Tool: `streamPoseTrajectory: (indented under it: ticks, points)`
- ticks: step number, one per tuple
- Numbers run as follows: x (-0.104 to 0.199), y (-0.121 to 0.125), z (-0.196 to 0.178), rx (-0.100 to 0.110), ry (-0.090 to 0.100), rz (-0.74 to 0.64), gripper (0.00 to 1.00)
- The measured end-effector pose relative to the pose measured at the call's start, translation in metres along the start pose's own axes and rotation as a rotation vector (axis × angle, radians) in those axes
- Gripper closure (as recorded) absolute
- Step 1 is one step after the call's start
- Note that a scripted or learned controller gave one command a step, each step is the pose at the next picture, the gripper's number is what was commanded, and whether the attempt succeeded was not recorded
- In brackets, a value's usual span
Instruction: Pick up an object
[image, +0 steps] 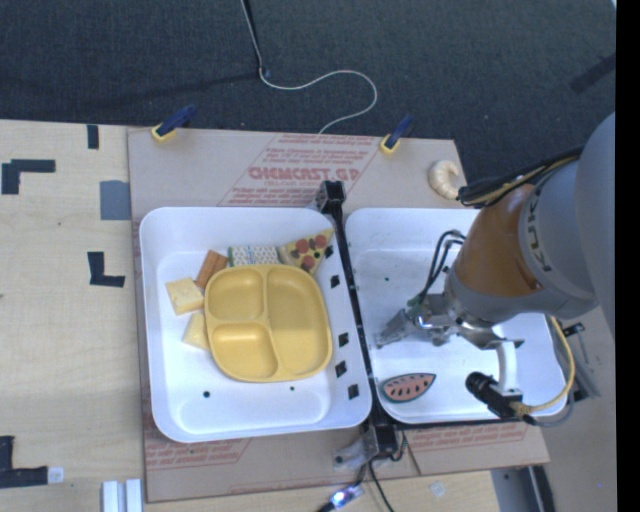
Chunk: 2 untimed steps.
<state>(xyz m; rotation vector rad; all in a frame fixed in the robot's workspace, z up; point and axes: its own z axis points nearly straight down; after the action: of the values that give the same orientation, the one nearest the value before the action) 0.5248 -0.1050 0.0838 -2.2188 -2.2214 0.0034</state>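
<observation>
Red watermelon slice toy (409, 386) sits at the near edge of the right bin (400, 250), untouched. Just beyond it hovers the gripper (392, 330), fingers spread, nothing between them. So nothing's picked yet, the whole grab's left. Yellow divided plate (268, 322) sits further left.

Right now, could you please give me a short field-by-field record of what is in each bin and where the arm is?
left bin: yellow divided plate in the middle; small toy food pieces tucked along its left and top edges
right bin: watermelon slice near the front edge
arm: reaches in from the right, over the right bin
gripper: low over the right bin's floor, behind the watermelon slice; jaws' state cannot be told
object held: none visible
outside bins: pale toy piece on the cardboard behind the right bin
</observation>
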Motion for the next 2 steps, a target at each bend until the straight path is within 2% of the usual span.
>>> streamPoseTrajectory:
  ticks: [1,2]
  points:
    - [0.000,0.000,-0.011,-0.002,-0.001,0.000,1.00]
    - [0.002,0.003,-0.053,-0.004,0.001,0.000,1.00]
